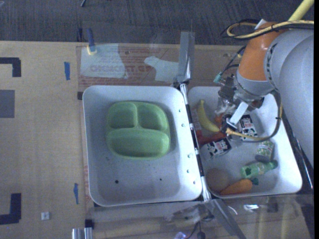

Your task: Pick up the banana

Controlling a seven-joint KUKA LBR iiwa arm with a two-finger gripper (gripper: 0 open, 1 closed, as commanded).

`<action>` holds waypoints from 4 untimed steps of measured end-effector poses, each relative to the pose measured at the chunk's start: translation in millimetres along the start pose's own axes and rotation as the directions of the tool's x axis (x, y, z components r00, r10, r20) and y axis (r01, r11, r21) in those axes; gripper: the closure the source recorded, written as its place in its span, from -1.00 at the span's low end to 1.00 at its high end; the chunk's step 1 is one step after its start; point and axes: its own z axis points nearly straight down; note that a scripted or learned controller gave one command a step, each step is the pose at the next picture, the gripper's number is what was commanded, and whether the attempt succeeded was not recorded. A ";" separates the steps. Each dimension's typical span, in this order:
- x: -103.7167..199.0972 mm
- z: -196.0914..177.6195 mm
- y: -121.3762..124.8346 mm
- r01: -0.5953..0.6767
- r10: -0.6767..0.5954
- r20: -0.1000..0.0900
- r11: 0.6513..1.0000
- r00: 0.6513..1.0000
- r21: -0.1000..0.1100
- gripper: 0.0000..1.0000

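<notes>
The banana (206,116) lies in the right bin (286,180), close to its left wall and toward the far side, and it is not yet picked up. My end effector (230,114) hangs just to the right of it, low over the bin; whether it is spread or pressed together I cannot tell, because the wrist and cables cover that part. I think the main risk is the crowding. Directly near the banana lie a red item (209,136) and a small black-and-white carton (218,147), and a second such carton (247,127) sits under my wrist, so a descent a little off could catch a carton and not the fruit. The banana is also curved and smooth and rests near the bin wall, so it may roll or slide against the wall when I close. A green bottle (258,169), a carrot (238,186) and a brownish round thing (217,178) lie nearer, well apart from my reach. My arm (294,63) comes in from the right and bends down, the orange band (256,54) above the wrist, which points toward the left. The left bin (99,183) on the counter (40,148) holds a green divided plate (138,129).
</notes>
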 end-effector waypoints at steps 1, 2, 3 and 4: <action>11.1 -85.3 5.0 0.312 -0.312 0.002 0.950 0.950 0.007 1.00; 12.0 -95.6 6.1 0.312 -0.312 0.002 0.950 0.950 0.003 1.00; 12.0 -95.5 6.0 0.312 -0.312 0.002 0.950 0.950 0.003 -1.00; -1.5 20.6 3.7 0.097 -0.097 0.004 0.995 0.995 0.007 -1.00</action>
